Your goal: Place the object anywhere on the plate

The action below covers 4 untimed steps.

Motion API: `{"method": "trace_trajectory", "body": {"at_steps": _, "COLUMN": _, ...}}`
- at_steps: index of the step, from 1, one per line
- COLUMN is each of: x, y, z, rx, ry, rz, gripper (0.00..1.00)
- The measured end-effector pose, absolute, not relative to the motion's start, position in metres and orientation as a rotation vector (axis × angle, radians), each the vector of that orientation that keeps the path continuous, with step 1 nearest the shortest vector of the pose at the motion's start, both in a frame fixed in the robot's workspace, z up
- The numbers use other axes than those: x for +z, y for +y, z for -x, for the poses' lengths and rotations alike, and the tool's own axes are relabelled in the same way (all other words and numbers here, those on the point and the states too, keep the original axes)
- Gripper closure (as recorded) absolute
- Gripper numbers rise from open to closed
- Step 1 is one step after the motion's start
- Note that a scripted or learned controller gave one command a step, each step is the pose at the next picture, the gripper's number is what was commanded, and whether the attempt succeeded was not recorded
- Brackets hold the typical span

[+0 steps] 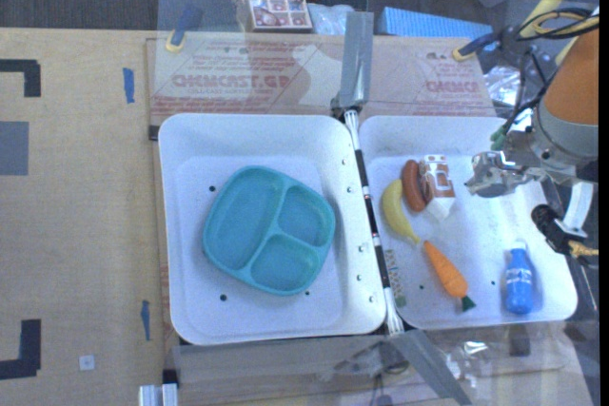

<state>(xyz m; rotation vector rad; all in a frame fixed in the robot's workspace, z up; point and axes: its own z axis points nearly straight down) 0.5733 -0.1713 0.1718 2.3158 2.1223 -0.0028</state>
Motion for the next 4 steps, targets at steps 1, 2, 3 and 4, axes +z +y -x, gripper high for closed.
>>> {"method": "trace_trajectory", "body": {"at_steps": 1, "x": 0.184, "y": -0.087, "z": -0.563, "rx": -0.002, "ry": 2.051, "rz": -2.384, "gripper": 1.0}}
{"method": "trace_trajectory", "body": {"at_steps": 2, "x": 0.184, "y": -0.019, "z": -0.57, "rx": -0.001, "ry": 2.037, "rz": -2.392, "gripper": 1.0}}
{"method": "trace_trajectory", "body": {"at_steps": 3, "x": 0.189, "y": 0.046, "z": -0.542, "rx": -0.004, "ry": 2.127, "rz": -2.317, "gripper": 1.0}}
{"method": "trace_trajectory", "body": {"at_steps": 4, "x": 0.189, "y": 0.046, "z": -0.542, "rx": -0.004, "ry": 2.126, "rz": -2.317, "gripper": 0.0}}
